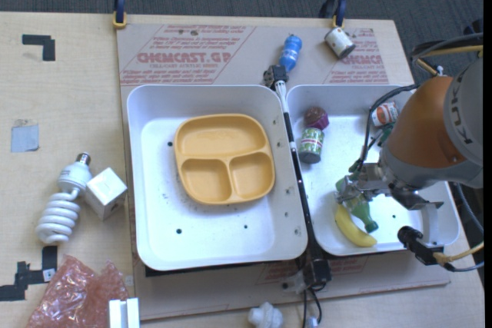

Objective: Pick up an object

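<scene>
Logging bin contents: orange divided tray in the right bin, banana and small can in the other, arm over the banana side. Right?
Not quite. The camera view shows the orange divided tray in the left bin, not the right. The banana and small can lie in the right bin, with the gripper over that side.

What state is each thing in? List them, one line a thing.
Gripper: low in the right bin, over the green object; finger state unclear.
Banana: lying flat in the right bin.
Green object: lying beside the banana.
Small can: upright.
Yellow tray: flat in the left bin, right side up.
</scene>
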